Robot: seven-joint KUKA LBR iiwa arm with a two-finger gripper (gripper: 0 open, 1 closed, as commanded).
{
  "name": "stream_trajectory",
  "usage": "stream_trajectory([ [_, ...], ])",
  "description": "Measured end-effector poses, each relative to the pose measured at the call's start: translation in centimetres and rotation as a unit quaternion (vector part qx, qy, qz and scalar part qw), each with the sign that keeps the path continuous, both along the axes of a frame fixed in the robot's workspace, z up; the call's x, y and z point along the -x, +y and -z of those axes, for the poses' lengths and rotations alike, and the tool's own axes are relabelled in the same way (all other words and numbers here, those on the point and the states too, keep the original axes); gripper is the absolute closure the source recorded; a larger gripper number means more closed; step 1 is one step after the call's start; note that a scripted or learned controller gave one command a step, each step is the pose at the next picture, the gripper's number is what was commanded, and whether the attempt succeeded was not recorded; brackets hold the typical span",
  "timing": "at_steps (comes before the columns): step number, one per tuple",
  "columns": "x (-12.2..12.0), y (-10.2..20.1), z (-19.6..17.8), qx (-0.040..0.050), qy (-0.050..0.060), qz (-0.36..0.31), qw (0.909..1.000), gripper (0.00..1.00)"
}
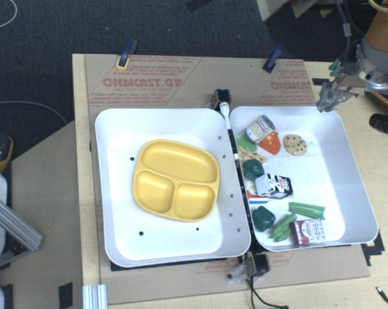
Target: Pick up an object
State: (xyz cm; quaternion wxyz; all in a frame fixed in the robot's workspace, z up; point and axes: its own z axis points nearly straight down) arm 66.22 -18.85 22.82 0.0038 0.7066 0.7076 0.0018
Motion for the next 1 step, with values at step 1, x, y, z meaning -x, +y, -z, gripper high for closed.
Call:
stream_trajectory([
  [1, 1.03, 5.7, 0.99, -0.0024, 0.005, -0.002, 1.0, 1.0],
])
